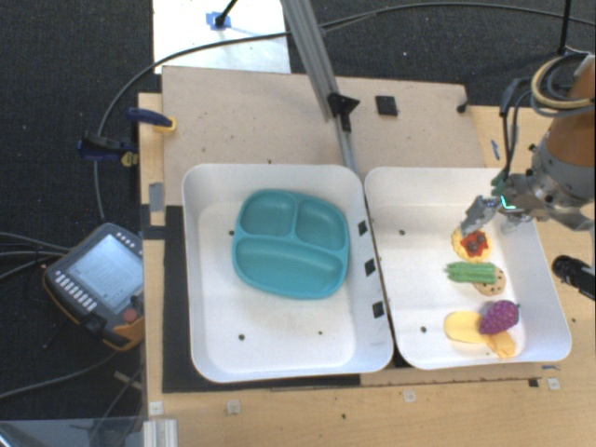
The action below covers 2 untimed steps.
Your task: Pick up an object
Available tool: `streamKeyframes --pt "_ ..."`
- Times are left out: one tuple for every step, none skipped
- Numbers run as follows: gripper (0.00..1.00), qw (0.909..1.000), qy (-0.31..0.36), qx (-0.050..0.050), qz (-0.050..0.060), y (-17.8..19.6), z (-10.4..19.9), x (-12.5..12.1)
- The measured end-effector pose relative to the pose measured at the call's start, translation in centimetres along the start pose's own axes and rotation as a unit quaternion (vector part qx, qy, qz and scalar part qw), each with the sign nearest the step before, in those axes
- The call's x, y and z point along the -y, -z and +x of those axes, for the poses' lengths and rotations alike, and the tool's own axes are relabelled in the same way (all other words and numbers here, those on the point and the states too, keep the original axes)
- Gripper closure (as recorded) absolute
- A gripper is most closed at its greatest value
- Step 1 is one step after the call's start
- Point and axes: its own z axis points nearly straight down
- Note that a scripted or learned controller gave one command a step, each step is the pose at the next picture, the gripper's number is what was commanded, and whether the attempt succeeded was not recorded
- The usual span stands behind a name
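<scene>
**Claw lowered over the toy food in the right bin**

The arm (pixel 566 147) is seen at the right edge of the frame, grey with an orange band above the wrist. The claw (pixel 477 218) is reached down into the right bin (pixel 410 277), in its upper right part. Its tips are placed just above a small round piece with a red top (pixel 473 244), very near or touching it; which of the two cannot be told. Whether the claw is spread or pressed together cannot be told either, and nothing is seen pinched in it.

Below the red-topped piece, a green bean-like piece (pixel 471 272) is laid across a tan cookie-like disc (pixel 490 282). Lower in the same bin, near its lower right corner, a purple grape bunch (pixel 499 317) is rested against a yellow piece (pixel 463 327), and the two are touching.

In the left bin (pixel 209 277), a teal divided plate (pixel 291 243) with three compartments is placed in the upper middle part. Both bins are carried side by side on the counter (pixel 242 110). At the left edge of the frame, a grey handheld pendant with a screen (pixel 98 282) is seen on the dark floor.
</scene>
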Motion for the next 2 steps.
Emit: streamKeyframes --pt "0.0 1.0 0.0 0.0 -0.001 0.1 0.0 -0.1" --pt "0.0 1.0 -0.001 0.0 0.0 -6.1 0.2 0.1"
